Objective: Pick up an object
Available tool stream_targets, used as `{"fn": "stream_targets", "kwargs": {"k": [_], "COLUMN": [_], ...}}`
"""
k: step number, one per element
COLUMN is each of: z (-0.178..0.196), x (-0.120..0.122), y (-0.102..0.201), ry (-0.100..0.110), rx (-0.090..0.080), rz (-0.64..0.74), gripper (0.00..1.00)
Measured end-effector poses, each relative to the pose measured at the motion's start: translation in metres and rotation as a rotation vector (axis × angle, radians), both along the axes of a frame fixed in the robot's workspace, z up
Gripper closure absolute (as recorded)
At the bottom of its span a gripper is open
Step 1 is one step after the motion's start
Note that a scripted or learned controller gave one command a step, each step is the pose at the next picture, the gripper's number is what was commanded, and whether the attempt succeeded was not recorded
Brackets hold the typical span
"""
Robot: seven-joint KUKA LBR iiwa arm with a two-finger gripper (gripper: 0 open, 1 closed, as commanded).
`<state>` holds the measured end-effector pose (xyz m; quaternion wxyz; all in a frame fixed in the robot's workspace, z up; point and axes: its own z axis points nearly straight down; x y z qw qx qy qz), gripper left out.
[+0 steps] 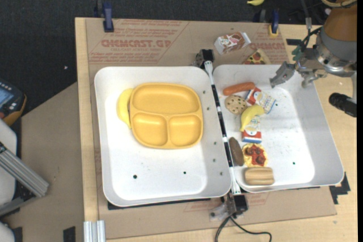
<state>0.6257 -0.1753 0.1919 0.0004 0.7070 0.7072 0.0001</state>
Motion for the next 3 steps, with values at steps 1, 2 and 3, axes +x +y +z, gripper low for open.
{"fn": "stream_targets", "kwargs": {"k": [1,2,3], "z": [-0.069,-0.11,-0.097], "x": [-0.018,-0.049,-0.046], "y": [0.07,0.08,0.08], "ry": [0.008,0.009,0.0], "rx": [0.004,0.003,0.001], "rz": [0.004,-0.001,-0.001], "gripper": [0.0,0.0,1.0]}}
